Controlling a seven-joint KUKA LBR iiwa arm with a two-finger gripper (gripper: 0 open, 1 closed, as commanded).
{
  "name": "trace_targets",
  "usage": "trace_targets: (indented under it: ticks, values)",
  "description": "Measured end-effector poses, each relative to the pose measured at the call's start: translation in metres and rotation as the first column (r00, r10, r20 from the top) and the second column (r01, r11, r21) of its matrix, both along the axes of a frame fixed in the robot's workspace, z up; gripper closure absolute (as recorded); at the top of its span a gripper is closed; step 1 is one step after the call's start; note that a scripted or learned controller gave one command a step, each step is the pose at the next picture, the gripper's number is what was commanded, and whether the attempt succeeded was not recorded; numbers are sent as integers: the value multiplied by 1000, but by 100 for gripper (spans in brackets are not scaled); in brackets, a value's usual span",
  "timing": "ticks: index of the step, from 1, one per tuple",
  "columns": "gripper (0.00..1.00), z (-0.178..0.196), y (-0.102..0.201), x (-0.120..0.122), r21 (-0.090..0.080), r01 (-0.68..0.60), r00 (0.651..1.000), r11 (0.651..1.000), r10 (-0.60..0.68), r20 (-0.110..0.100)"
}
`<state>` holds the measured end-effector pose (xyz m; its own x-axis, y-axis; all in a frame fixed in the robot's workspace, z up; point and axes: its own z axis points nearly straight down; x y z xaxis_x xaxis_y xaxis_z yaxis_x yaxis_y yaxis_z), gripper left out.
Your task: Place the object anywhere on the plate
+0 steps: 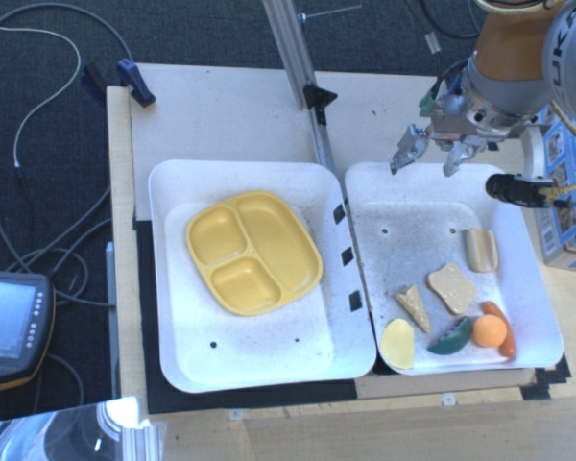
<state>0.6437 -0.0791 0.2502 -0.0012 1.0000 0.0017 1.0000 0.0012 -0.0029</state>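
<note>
1. Dark carpet surrounded the bench, and I saw loose cables and a small monitor lying to the left of it.
2. I saw the gripper hanging over the far rim of the right bin, with its two fingers spread apart and pointing down.
3. I saw nothing between the fingers, and they touched no object.
4. I located the yellow plate, a three-compartment tray, lying alone in the left bin, roughly at its middle.
5. I located the objects in the near right part of the right bin:
   - a tan roll near the right wall;
   - a slice of toast just below it;
   - a wedge of cheese beside the toast;
   - a pale yellow disc resting on the near rim;
   - a green piece, an orange ball and a carrot clustered in the near right corner.
6. I noted bare floor in the far and left parts of the right bin, directly under and ahead of the gripper.
7. I noted a metal post rising from the far end of the seam between the two bins, just left of the gripper.
8. I noted open bin floor on every side of the plate.
</note>
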Motion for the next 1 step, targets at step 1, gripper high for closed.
trace_targets:
  ticks: [1]
  values:
    - [0,0,0,0,0,0,1000,1000,0,0]
